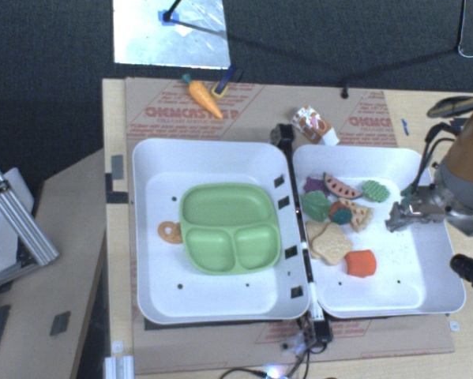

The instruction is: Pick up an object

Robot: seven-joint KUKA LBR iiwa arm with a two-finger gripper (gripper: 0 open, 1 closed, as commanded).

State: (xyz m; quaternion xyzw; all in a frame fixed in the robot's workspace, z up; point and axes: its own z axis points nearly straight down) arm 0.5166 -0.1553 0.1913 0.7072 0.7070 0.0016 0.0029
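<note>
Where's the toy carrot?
The carrot lies outside the bins, on the cardboard behind the left bin, just in front of the shiny silver sheet at the top of the camera view.

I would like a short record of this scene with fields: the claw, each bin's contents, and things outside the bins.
claw: claw low over the right bin, nothing seen between its fingers
left bin: green divided plate; small orange ring beside the plate
right bin: pile of toy foods on the left side; red-orange piece; tan bread-like piece
outside bins: toy carrot; small packet
</note>
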